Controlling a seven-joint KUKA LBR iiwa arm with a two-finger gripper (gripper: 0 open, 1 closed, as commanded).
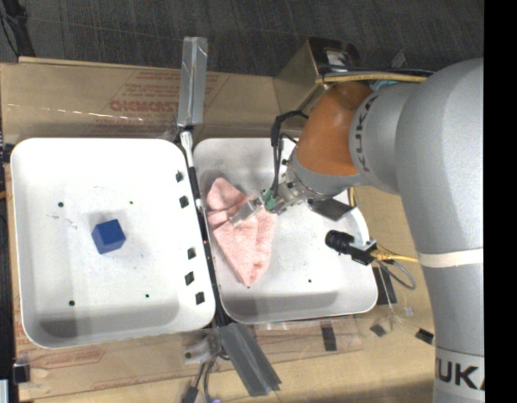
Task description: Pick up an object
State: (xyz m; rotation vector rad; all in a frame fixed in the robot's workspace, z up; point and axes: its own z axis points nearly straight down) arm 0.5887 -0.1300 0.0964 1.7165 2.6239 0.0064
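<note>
The grey arm enters from the right of the frame and bends down into the right bin [359,296], its gripper [257,206] low at the middle of the frame, over the upper part of a pink cloth [242,233]. The cloth lies crumpled along the left side of this bin, just beside the divider between the two bins, its lower tip pointing toward the bottom of the frame. The fingers are too small and too blurred against the fabric to show how far apart they stand, so whether any cloth is caught between them cannot be told. A blue cube [109,235] rests alone in the left bin [40,309], well apart from its walls. Likely faults, judged from this pose: a pinch on only a thin fold would let the limp cloth slide free on lifting; a trailing corner could drag over the divider; the wrist cable and the black fitting [347,244] at the right side of the bin could snag. Open room lies in the lower right floor of the right bin and straight upward; the divider crowds the cloth's left edge.
</note>
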